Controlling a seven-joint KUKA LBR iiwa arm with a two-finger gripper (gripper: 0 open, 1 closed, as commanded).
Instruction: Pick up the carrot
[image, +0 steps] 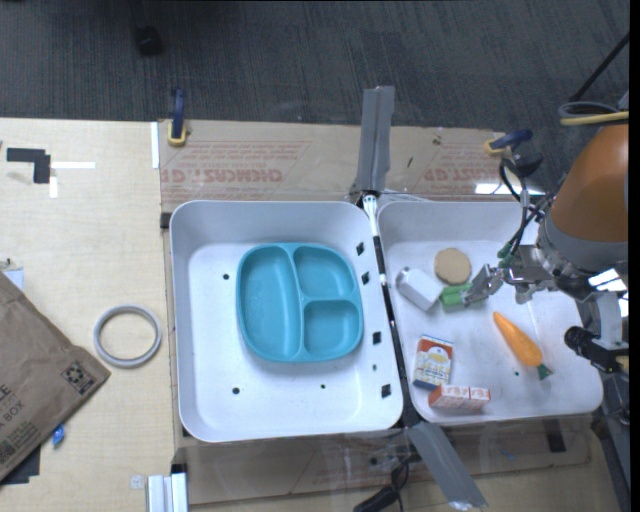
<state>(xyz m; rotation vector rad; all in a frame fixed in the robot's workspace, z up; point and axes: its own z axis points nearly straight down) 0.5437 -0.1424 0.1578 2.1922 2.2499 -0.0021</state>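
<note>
Orange carrot (520, 343) lies (untouched) just beside jaws (486, 284).

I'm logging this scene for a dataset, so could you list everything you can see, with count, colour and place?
Bins: 2, white, side by side on the bench.
Divided plate: 1, teal, in the left bin.
Carrot: 1, orange with a green end, right bin, near its right side.
Round cookie-like disc: 1, tan, right bin, near the back.
Small block: 1, white, right bin, beside a green piece.
Small cartons: 2, red and white, front of the right bin.
Tape ring: 1, grey, on the bench left of the bins.
Cardboard box: 1, brown, far left.
Clamps: 2, blue and yellow, at the back.
Gripper: 1, grey, over the right bin, left of the carrot.
</note>
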